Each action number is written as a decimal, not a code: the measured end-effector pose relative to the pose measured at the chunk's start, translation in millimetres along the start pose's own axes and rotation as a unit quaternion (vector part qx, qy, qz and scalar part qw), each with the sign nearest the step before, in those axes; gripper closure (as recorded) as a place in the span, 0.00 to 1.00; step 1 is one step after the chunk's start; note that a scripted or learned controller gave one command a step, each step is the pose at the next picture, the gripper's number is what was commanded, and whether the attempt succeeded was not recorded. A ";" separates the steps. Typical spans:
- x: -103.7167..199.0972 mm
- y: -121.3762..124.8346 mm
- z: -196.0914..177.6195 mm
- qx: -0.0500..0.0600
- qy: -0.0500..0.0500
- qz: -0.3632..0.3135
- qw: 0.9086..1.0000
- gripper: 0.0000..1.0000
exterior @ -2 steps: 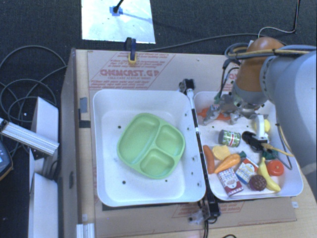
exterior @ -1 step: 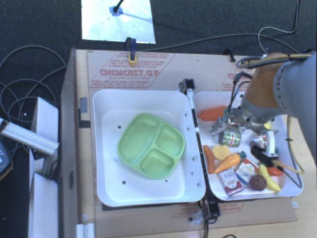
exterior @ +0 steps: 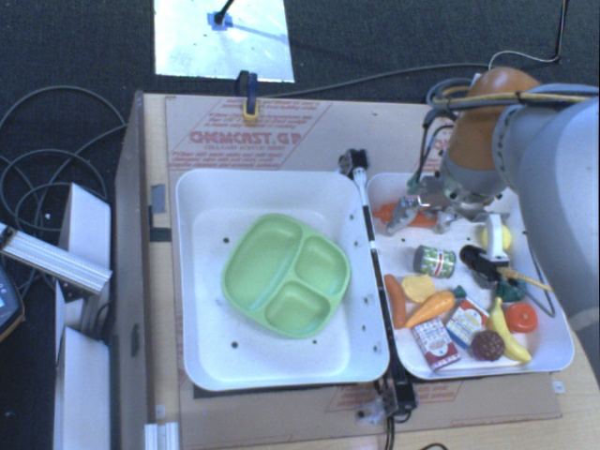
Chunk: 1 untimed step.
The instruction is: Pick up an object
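"Grey arm (exterior: 548, 172), what stage is the pick at?" asks the supervisor.

"Not complete, in my judgement; the gripper (exterior: 410, 214) is low in the far left corner of the right bin (exterior: 562, 352), directly over an orange-red piece (exterior: 382, 214); nothing is seen lifted clear of the bin floor; whether the gripper is open or closed cannot be told from this angle, so no hold is recorded."

"What remains?"

"Closing on that piece, if it is the target, then raising it; both are outstanding as far as can be shown."

"Surroundings?"

"Right bin crowded; a green-labelled tin (exterior: 434, 261) lies just near of the gripper; further near, a carrot (exterior: 429, 308), a red carton (exterior: 436, 347), a banana (exterior: 506, 336) and a tomato (exterior: 522, 319), packed close together; left bin (exterior: 202, 350) holds a green divided plate (exterior: 286, 275), well apart from the arm."

"Obstructions?"

"The orange-red piece sits close to the bin's left wall; that wall and the tin leave little room around the gripper; a slip or a nudge of the tin is the likely risk."
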<state>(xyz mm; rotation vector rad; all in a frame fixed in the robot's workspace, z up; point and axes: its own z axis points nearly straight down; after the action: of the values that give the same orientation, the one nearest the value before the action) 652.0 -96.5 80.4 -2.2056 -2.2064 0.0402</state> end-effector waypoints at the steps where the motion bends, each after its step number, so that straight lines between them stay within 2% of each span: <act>1: -28.0 -56.4 0.3 -0.016 0.001 -0.001 1.000 0.00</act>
<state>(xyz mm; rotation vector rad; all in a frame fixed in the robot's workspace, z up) 595.7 -124.5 82.1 -2.2187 -2.2224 0.0034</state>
